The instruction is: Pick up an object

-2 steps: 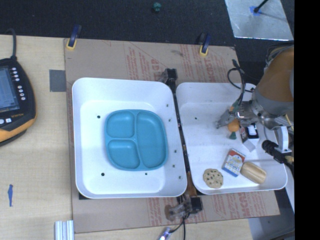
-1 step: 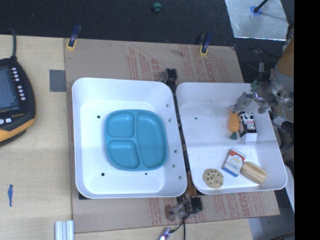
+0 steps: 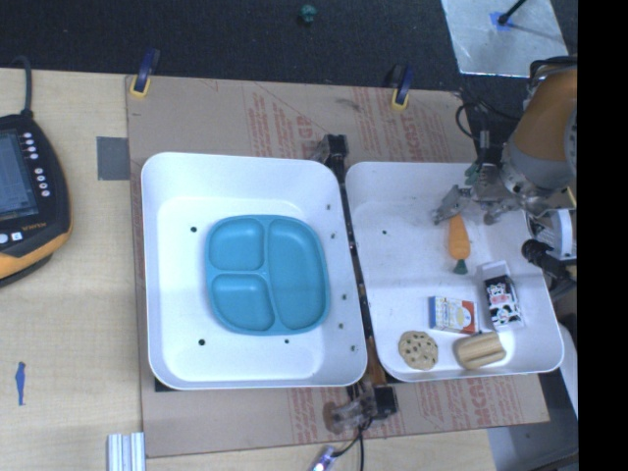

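The right bin (image 3: pixel 392 253) holds several small items. An orange toy carrot (image 3: pixel 458 236) lies near its far middle, with its green tip pointing to the front. My gripper (image 3: pixel 473 204) hovers just behind the carrot's top end, fingers spread apart and nothing between them. Nearer the front lie a black-and-white carton (image 3: pixel 500 300), a small blue-and-white box (image 3: pixel 451 314), a cookie (image 3: pixel 418 349) and a tan bread roll (image 3: pixel 480 350). The grey arm with its orange band (image 3: pixel 545 116) comes in from the right.
The left bin (image 3: pixel 172 263) holds a blue divided plate (image 3: pixel 267 273). A teach pendant (image 3: pixel 25 199) lies on the bench at far left. Clamps (image 3: pixel 144 72) (image 3: pixel 398 84) pin the cardboard sheet at the back edge. Cables hang by the arm at the right.
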{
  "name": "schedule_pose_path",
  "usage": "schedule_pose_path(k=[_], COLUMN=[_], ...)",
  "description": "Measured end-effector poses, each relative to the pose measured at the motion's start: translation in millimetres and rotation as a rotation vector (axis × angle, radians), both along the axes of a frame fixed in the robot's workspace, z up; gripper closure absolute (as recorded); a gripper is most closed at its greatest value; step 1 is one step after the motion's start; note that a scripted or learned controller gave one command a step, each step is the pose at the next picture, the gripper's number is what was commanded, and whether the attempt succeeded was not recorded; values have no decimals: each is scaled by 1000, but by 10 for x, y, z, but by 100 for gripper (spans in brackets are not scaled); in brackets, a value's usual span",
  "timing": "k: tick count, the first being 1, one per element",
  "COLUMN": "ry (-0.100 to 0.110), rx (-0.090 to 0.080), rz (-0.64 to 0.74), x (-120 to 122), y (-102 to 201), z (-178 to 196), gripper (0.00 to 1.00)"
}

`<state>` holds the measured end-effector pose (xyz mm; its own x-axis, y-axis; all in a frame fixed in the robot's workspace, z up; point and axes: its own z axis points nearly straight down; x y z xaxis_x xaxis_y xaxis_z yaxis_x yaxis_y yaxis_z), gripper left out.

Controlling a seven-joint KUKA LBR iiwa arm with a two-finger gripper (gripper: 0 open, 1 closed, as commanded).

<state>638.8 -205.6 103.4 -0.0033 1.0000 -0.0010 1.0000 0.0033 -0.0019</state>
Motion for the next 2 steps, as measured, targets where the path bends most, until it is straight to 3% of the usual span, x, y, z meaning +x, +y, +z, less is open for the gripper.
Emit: schedule_pose_path(k=[1,2], ry=[2,3], rx=[0,0], rz=[0,-1], x=[-178,-318], y=[108,216], z=[-117,71], gripper=[0,0])
